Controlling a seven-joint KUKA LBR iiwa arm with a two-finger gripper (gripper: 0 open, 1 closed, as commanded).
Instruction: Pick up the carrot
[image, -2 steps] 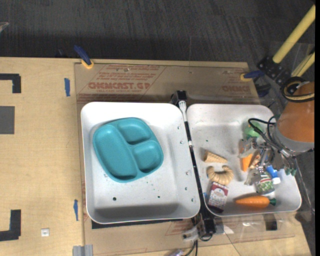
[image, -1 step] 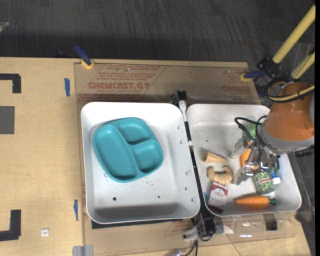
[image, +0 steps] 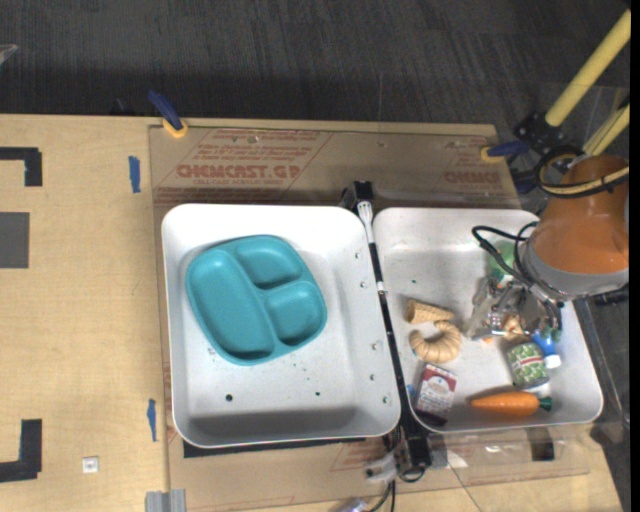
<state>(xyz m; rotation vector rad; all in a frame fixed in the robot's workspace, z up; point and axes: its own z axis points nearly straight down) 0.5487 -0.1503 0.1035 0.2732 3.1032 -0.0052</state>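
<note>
Camera view: carrot (image: 505, 403) near bin's front, apart from jaws above.

The arm (image: 580, 235) reaches in from the right, wrist pointing down.

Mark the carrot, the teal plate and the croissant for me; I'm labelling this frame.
carrot (image: 505, 403), camera view, middle of its orange body.
teal plate (image: 232, 305), camera view, its large compartment.
croissant (image: 437, 346), camera view, its curved middle.

A robotics lab test bench.
Two white bins (image: 372, 395) sit clamped on a cardboard-covered worktop (image: 80, 300) marked with black tape (image: 30, 165) squares and blue tape (image: 134, 173) tabs; cables (image: 560, 165) and a yellow pole (image: 590, 70) crowd the right side, over dark carpet (image: 300, 50).
</note>
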